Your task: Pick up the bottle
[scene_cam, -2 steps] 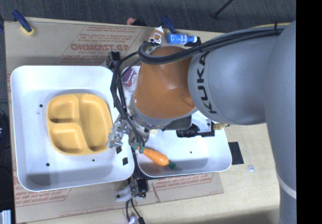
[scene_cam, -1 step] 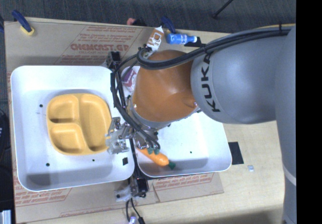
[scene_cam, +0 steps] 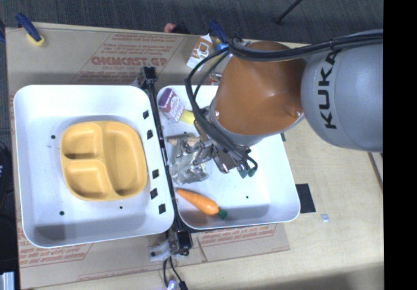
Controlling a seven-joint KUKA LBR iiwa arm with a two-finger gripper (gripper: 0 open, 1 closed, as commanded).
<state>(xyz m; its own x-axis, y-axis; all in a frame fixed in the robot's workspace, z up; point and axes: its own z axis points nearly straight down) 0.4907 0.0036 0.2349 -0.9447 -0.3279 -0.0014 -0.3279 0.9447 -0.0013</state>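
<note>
While the grey arm with its glossy orange band reaches over the right bin, the gripper sits low among shiny metal parts; whether it is spread, I cannot tell. A purple-labelled bottle lies just beyond it, apart. A smooth carrot lies nearer. A yellow divided plate fills the left bin on the cardboard-covered bench.

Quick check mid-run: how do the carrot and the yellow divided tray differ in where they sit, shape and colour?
The carrot lies in the right bin, near its front edge; the yellow divided tray sits in the left bin. The carrot is slim, tapered and orange with a green tip; the tray is broad, rounded and pale yellow with three compartments. The carrot lies close below the claw; the tray lies well away from it. Both rest flat on a white bin floor.
</note>
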